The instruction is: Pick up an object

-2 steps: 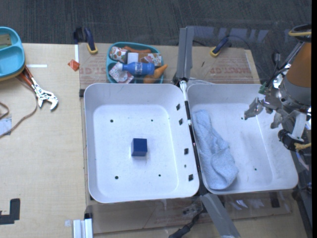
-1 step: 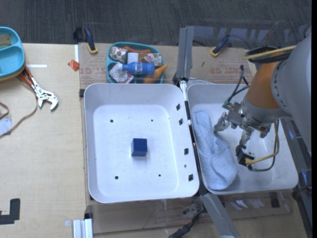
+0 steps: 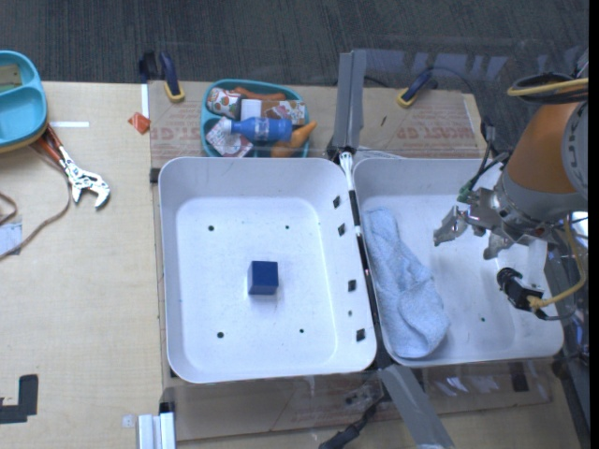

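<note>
A small blue cube (image 3: 264,277) lies near the middle of the left bin (image 3: 187,344). A pale blue cloth (image 3: 404,286) lies crumpled along the left side of the right bin (image 3: 487,349). My gripper (image 3: 467,239) hangs over the right part of the right bin, to the right of the cloth and apart from it. Its fingers are spread open with nothing between them. The arm's orange band (image 3: 547,152) shows above it at the right edge.
Behind the left bin stands a teal tray (image 3: 213,98) with several small items. On the wooden bench at the left lie a wrench (image 3: 82,181) and a light blue dish (image 3: 19,96). A metal divider (image 3: 348,101) runs between the bins.
</note>
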Action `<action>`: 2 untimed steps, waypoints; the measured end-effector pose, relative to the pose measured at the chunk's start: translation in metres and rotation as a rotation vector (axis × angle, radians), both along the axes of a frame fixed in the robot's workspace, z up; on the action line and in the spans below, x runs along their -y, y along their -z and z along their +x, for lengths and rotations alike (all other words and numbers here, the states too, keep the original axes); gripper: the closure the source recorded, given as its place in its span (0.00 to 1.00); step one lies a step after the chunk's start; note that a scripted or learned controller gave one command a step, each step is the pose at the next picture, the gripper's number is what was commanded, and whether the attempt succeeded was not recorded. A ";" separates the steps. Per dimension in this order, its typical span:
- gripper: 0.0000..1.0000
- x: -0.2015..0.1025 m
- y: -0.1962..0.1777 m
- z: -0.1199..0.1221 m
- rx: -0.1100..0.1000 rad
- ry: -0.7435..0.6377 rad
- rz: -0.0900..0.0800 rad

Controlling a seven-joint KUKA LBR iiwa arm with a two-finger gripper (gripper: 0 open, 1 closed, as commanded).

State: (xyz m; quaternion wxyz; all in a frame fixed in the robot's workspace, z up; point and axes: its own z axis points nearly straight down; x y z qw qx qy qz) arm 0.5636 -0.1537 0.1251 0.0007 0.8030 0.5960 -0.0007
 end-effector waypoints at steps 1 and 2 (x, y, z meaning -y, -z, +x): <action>0.00 0.027 -0.065 -0.007 -0.002 -0.002 0.001; 0.00 -0.026 -0.100 -0.014 -0.002 0.065 0.001</action>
